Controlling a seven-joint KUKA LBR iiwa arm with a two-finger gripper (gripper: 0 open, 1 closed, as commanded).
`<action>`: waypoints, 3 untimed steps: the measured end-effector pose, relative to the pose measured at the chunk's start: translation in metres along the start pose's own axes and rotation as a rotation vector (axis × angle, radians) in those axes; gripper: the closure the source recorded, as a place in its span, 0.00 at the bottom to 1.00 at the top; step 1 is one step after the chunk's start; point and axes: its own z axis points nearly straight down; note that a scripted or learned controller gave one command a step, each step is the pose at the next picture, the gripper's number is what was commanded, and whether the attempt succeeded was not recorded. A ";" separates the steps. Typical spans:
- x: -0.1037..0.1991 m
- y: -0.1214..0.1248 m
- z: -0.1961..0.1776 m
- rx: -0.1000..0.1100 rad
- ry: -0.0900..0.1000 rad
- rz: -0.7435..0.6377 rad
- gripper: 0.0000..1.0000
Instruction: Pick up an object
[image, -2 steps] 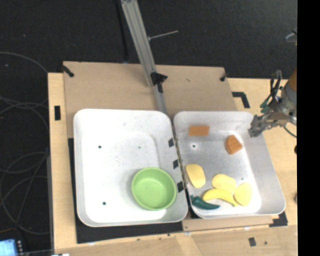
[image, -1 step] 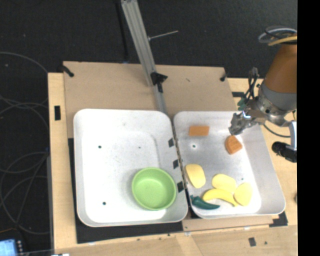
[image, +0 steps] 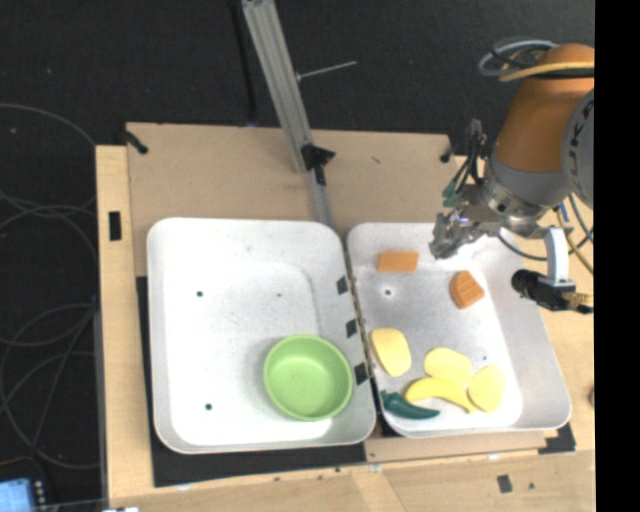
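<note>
My gripper hangs over the far part of the right bin, between two orange pieces. An orange block lies just to its left and an orange chunk sits just below and to its right. Nothing shows between the fingers. Near the bin's front lie several pale yellow pieces, a yellow banana-like piece and a dark green pepper-like thing.
A green bowl stands in the front right of the left bin. A grey metal pole slants up from the divide between the bins at the back.
</note>
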 end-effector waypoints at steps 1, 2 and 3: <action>0.049 0.009 0.012 0.003 -0.001 0.001 1.00; 0.100 0.011 0.004 0.001 0.001 0.000 1.00; 0.150 0.027 -0.005 0.000 0.001 -0.001 1.00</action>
